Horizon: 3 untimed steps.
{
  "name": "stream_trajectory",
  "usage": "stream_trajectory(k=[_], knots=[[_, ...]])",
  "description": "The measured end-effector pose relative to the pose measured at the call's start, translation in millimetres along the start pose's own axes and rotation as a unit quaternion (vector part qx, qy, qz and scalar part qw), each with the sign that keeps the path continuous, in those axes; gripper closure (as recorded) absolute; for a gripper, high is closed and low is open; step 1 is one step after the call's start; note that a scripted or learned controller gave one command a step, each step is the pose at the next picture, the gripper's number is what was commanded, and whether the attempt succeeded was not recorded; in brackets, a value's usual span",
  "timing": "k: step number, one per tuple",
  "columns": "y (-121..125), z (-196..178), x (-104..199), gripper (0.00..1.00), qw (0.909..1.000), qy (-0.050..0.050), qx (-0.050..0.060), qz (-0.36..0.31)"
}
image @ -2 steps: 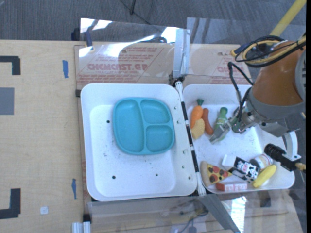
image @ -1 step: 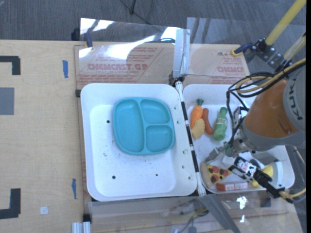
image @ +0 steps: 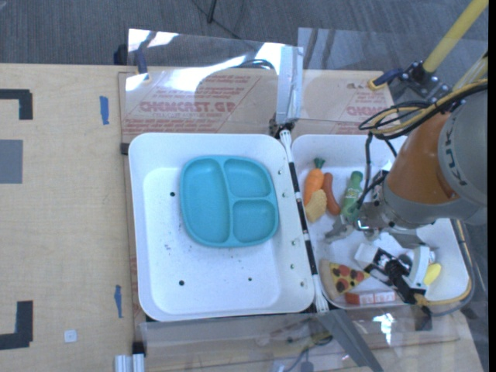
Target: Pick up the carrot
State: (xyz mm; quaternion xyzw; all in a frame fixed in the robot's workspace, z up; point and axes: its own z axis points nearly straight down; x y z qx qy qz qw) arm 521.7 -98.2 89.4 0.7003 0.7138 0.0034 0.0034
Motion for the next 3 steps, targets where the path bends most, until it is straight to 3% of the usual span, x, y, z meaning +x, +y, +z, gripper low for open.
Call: stream_trajectory(k=[1, 2, 3], knots=[[28, 1, 3, 0.00, 0.9970, -0.002, 0.001, 0.077], [124, 2, -6, 0.00, 0.9989, -0.002, 0.001, 0.048], [144, 3, 2, 0.00, 0.9631, -0.002, 0.010, 0.269]])
